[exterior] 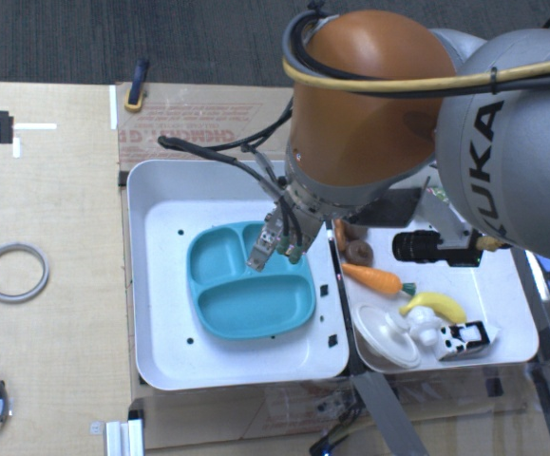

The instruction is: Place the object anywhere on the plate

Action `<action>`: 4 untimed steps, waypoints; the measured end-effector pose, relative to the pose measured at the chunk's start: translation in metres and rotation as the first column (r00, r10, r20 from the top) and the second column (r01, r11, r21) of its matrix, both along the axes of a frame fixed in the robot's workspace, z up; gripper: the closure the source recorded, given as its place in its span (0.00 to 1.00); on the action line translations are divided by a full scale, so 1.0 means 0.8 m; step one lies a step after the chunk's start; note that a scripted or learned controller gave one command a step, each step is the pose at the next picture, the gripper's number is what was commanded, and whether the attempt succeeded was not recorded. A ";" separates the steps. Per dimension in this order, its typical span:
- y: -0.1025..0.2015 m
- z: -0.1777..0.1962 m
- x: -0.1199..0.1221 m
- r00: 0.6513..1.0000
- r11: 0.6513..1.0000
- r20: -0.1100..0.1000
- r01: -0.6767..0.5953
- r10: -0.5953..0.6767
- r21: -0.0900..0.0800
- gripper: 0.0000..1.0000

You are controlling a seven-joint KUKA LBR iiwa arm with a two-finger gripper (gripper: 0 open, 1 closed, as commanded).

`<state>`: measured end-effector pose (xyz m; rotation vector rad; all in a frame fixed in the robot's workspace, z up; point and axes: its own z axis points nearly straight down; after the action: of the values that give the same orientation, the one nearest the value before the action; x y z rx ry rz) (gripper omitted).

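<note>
The gripper [273,247] hangs over the upper right compartment of the blue plate [252,291], its metal fingers pointing down and to the left. Whether they are spread or closed cannot be told from this angle, and nothing can be seen between them. Black cables loop from the wrist out to the left above the bin.

The plate, a divided tray with three compartments, lies in the left white bin [156,283], a little right of the bin's middle. Its compartments look bare.

Above the gripper the arm [388,103] shows its big orange band, and on the grey housing to the right the letters "UKA" can be read, running down the casing (the first letter is cut off by the curve).

In the right bin [517,342] lie the loose things: a carrot [376,278] with a green end just right of the divider, a brown ring-shaped item [356,249] above it, a banana [435,305] below and to the right, a white lidded dish [388,335] near the front edge, and a small black-and-white toy [464,336] beside the banana.

Behind the bins is cardboard [203,122] with faint red print, too blurred to read. On the wooden bench to the left rests a grey tape ring [14,272].
</note>
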<state>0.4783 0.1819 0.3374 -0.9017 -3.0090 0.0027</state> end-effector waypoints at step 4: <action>-0.053 0.074 0.079 0.705 0.705 0.004 -0.710 0.710 -0.001 1.00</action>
<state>0.5414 0.1398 0.3969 0.3244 -3.1288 -0.0006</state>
